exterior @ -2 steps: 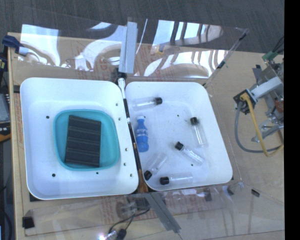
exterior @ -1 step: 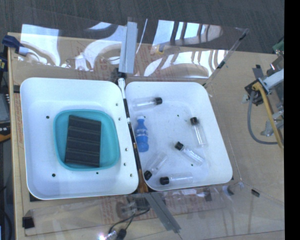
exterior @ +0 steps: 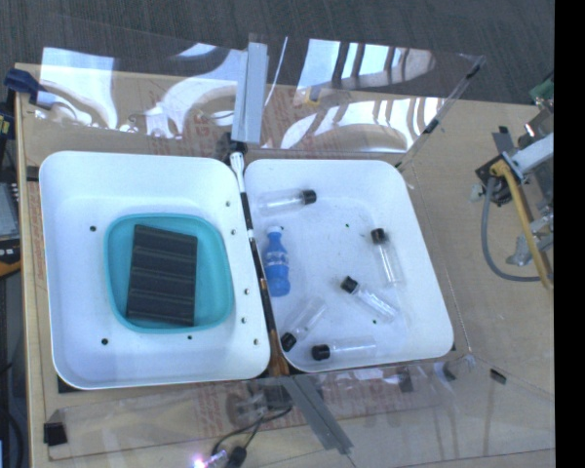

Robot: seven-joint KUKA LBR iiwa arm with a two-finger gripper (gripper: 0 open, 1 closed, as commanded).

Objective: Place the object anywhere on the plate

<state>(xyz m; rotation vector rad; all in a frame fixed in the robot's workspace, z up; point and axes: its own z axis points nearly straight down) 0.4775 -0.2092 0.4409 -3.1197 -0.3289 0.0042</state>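
Currently the bench (exterior: 468, 213) carries two shallow white bins side by side. At the centre of the left bin (exterior: 68, 193) sits a teal square plate (exterior: 117, 247), and a dark ribbed rectangular block (exterior: 163, 274) lies flat on it, inside the plate's rim and slightly tilted. The right bin (exterior: 414, 261) holds a small blue bottle (exterior: 276, 263) close to its left wall, lying lengthwise, plus several clear tubes with black caps: one near the top left corner (exterior: 285, 200), one toward the right wall (exterior: 385, 254), one right of centre (exterior: 369, 298), and two along the bottom edge (exterior: 302, 325) (exterior: 343, 348). At the bench's right edge stands some of the arm's hardware with a yellow cable (exterior: 522, 213); whether the gripper's fingers are apart or together cannot be told.
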